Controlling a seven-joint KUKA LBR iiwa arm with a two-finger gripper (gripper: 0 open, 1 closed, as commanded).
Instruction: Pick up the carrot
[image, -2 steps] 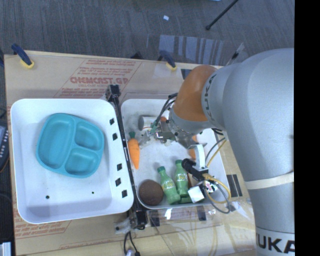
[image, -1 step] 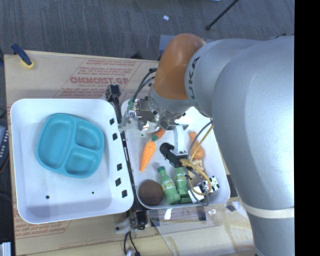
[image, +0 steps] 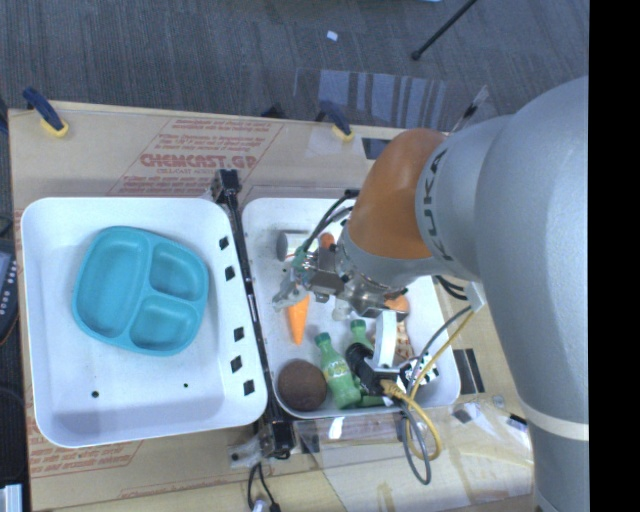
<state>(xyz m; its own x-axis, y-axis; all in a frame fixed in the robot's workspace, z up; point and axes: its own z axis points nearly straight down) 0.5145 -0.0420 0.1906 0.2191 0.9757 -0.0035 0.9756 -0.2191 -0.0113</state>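
While I am watching from above, the grey metal two-finger gripper (image: 300, 283) is hanging in the right shallow white bin (image: 262, 215), just above the small orange tapered carrot (image: 298, 320). I cannot tell its opening. The carrot is lying on that bin's floor, beside a green plastic bottle (image: 336, 371).

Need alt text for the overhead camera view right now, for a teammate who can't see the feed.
The grey arm's gripper hangs low over the right bin, right above an orange carrot lying on the bin floor. Near the carrot lie a green bottle and a brown ball; the left bin holds a blue divided plate.
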